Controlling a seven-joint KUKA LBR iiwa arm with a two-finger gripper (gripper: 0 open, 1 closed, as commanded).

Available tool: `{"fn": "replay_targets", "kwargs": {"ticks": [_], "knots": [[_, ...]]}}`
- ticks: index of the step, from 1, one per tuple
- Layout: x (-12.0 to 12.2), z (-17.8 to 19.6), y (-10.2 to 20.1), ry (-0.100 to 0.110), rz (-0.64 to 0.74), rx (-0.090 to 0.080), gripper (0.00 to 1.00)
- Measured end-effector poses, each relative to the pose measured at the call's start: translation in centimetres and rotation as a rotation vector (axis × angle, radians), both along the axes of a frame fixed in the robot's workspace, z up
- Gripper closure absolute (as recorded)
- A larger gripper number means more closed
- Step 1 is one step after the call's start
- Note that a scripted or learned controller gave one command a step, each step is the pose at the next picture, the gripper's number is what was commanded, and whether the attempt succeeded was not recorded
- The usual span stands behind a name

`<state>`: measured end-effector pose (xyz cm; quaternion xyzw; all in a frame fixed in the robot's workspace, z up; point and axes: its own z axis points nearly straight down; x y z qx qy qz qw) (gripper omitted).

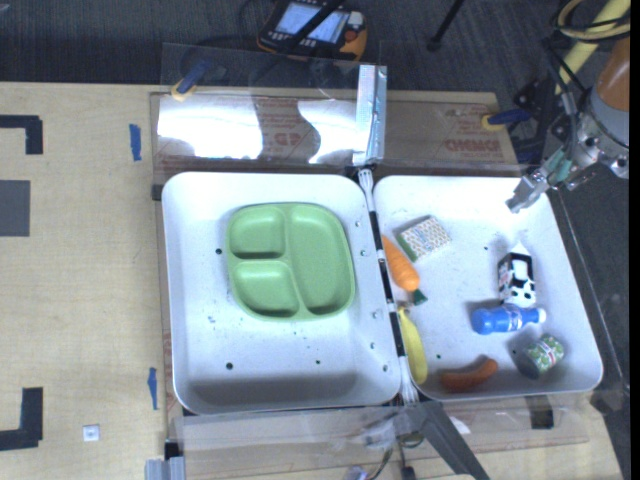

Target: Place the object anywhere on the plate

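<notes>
A green divided plate point(290, 260) lies in the left bin point(200, 353), nothing on it. The right bin point(462, 213) holds an orange carrot point(402, 267), a patterned box point(422, 236), a black-and-white cow toy point(517, 277), a blue bottle point(505, 319), a green can point(541, 354), a brown sausage point(467, 373) and a yellow banana point(412, 343). My gripper point(523, 195) hangs over the right bin's far right corner, well above and behind the cow toy. I see nothing held in it.
A clear sheet and a cardboard panel point(270, 128) stand behind the bins. The ridge point(372, 258) where the two bins meet runs between the plate and the carrot. A tablet point(312, 25) lies on the floor beyond.
</notes>
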<state>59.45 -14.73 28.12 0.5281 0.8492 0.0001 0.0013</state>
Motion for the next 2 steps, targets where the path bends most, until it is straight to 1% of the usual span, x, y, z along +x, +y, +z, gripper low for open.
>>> {"fn": "replay_targets", "kwargs": {"ticks": [1, 2], "knots": [[-2.6, -1.5, -1.9, 0.003, 0.069, 0.001, 1.0], [2.9, -2.4, 1.1, -0.001, 0.2, -0.001, 1.0]]}}
